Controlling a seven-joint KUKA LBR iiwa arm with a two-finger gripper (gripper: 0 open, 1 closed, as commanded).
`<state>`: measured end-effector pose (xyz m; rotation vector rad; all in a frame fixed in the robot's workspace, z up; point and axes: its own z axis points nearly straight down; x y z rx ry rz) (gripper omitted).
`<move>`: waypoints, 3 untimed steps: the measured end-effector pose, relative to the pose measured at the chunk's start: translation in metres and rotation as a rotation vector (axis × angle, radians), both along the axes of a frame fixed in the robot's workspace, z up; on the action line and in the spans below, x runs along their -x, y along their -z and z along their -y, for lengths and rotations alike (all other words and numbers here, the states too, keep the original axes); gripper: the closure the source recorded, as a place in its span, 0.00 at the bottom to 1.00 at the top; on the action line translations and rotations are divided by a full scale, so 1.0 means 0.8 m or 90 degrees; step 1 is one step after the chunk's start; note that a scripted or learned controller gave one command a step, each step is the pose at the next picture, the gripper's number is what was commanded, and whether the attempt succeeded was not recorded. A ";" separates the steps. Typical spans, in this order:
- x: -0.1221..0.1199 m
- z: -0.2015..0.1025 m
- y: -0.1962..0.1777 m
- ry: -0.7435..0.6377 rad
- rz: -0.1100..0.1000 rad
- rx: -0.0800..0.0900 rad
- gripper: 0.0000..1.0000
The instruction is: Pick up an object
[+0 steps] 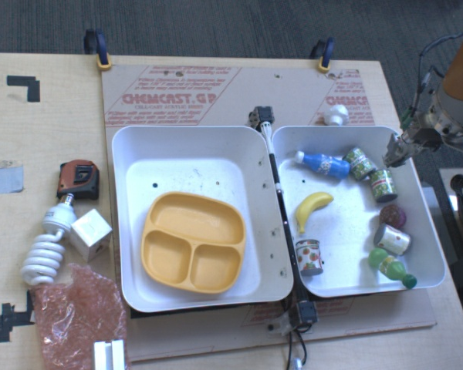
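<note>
Here, the banana (312,208) lies diagonally, upper end pointing right.

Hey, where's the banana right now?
The banana lies in the right bin, toward its left side, below the blue bottle and above the small can.

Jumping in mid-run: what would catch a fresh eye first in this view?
The yellow divided tray dominates the left bin. The right bin holds small clutter: a banana, a blue bottle and cans. The gripper hangs over that bin's far right corner.
</note>
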<state>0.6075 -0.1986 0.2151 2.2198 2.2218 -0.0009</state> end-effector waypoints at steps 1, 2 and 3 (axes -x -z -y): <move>-0.034 -0.084 0.153 -0.001 0.000 0.000 0.00; 0.038 -0.110 0.153 0.002 0.000 0.000 0.00; -0.058 -0.067 0.153 -0.001 -0.001 0.000 0.00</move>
